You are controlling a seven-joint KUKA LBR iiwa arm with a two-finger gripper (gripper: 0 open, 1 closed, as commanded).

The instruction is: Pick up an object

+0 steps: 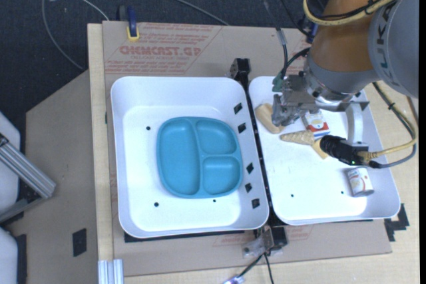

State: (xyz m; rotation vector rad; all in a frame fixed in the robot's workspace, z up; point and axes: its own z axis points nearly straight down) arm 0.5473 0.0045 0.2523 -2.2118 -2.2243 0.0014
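In the left bin [126, 143], lying flat and about centred: a blue plate [198, 156] with three compartments. Right of the plate, past the two meeting bin walls: the right bin [299, 193], on the same surface [166, 50]. Up and to the right of the plate: the grey arm [346, 30] with its orange band, bent down into that right bin. At its end the tool [285, 115], low over the bin floor, right of the plate and about level with its top edge. Cannot tell whether the tool is apart or together, nor whether anything is clamped in it; too dark and crowded there from above. Just beside the tool, on the side toward the plate: a tan lump [265, 119], touching or nearly touching the tool, close to the bin wall. Just below the tool, right of the plate's upper half: a pale cone [298, 137] on its side, lengthwise left to right. Farther from the plate than the cone's near end, just right of the tool: a small red-and-white pack [315, 123], partly hidden by the arm. Farthest right of the plate, about level with its lower edge: a small white box [360, 181] with an orange mark, apart from the rest, near the bin's right rim. Just right of the plate, along the left bin's wall: a row of small black clips [243, 143]. Beyond the plate, behind the left bin: red print on the surface and a blue-and-yellow clamp [132, 23].
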